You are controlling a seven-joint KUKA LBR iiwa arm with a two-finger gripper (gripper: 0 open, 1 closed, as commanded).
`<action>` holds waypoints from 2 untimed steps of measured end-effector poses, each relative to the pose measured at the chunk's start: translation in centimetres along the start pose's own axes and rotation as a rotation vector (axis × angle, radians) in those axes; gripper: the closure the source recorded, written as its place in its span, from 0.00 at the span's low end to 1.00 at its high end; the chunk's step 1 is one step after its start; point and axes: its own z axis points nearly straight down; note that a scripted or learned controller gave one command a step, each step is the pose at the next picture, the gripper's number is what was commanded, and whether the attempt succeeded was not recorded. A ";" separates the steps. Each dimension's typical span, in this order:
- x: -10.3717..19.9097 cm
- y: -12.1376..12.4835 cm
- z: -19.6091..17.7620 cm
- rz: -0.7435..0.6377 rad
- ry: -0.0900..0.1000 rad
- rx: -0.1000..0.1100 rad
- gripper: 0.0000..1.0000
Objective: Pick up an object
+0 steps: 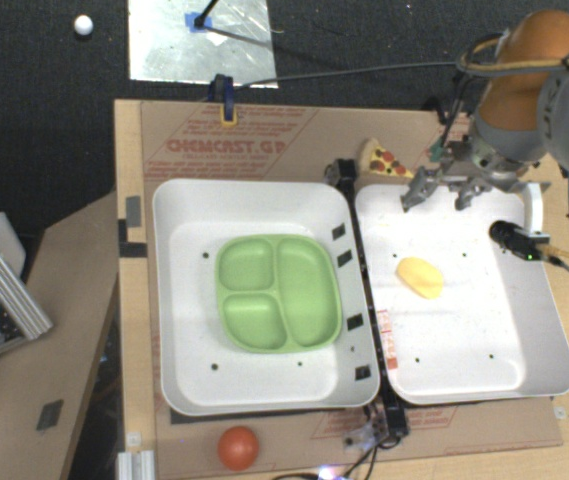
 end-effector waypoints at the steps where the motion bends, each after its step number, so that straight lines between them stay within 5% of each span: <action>1: 0.0 0.3 -0.9 -0.002 -0.001 -0.014 0.00; 2: 0.7 0.3 3.4 -0.004 -0.002 -0.012 0.00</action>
